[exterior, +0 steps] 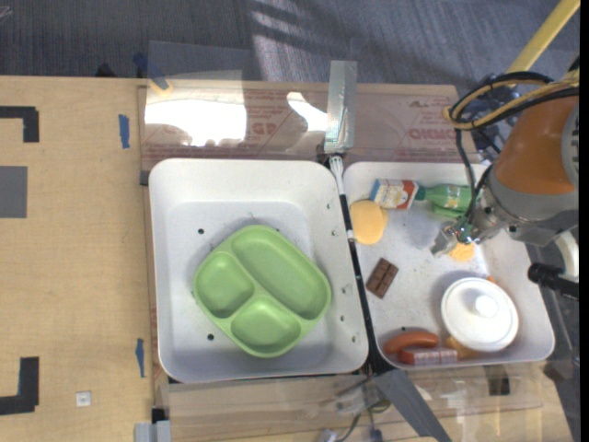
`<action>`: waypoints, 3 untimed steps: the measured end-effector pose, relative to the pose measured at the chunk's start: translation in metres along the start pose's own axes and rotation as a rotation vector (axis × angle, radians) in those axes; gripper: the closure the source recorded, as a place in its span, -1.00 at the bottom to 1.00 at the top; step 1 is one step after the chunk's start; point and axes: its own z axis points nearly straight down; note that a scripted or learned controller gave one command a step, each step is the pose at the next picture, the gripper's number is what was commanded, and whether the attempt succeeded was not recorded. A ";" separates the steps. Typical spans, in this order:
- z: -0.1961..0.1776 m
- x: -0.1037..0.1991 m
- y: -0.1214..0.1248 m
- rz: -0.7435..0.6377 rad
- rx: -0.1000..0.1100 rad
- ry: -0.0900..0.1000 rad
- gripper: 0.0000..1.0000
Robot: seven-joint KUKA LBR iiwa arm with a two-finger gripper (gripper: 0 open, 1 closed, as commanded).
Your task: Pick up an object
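The right bin [534, 274] holds several small objects. My gripper [456, 238] hangs low over the bin's middle, just above a small yellow-orange piece [463, 252] that it partly hides. A green bottle with a white and red label [419, 194] lies just behind the gripper. To the gripper's left are a yellow rounded fruit [368, 221] and a brown chocolate piece [381, 277]. A white lidded bowl [479, 313] stands in front of the gripper. A red sausage [411, 341] lies at the bin's front edge.
The left bin [175, 201] holds a green divided plate [261, 289]. The divider [353, 265] between the two bins runs just left of the yellow fruit. The grey arm with its orange band [543, 150] and black and yellow cables [483, 104] cover the right bin's back right corner.
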 end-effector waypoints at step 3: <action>0.038 0.031 -0.059 0.003 -0.009 -0.009 -1.00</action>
